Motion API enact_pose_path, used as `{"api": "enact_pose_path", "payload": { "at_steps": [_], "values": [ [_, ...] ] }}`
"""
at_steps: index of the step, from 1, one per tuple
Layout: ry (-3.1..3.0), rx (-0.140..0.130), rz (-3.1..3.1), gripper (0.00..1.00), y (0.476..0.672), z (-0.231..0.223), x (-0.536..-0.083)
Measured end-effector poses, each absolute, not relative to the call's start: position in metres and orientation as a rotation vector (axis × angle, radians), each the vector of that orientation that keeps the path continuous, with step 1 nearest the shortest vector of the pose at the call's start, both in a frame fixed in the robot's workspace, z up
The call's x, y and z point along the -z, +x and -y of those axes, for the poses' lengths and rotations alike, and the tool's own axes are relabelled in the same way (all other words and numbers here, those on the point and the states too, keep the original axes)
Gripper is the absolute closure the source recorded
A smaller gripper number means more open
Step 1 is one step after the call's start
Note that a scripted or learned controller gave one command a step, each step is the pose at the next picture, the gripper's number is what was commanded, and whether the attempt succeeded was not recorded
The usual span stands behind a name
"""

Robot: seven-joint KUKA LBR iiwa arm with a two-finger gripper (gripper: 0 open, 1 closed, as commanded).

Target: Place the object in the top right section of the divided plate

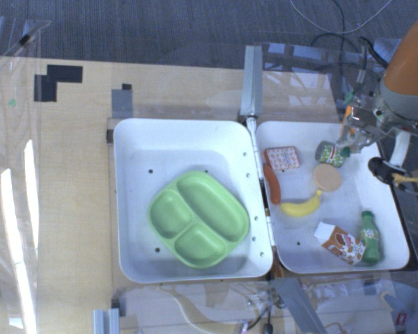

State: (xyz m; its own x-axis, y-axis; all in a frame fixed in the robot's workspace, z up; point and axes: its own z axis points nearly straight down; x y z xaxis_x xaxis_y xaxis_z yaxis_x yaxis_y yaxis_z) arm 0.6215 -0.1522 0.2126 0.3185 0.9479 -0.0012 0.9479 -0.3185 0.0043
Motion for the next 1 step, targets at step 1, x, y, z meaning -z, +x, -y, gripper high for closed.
{"api": "enact_pose_path", "payload": {
  "at_steps": [1],
  "values": [
    [2.535, -0.002, -1.855, 1.0, 0.6397, 0.0896, -0.1567]
  ]
}}
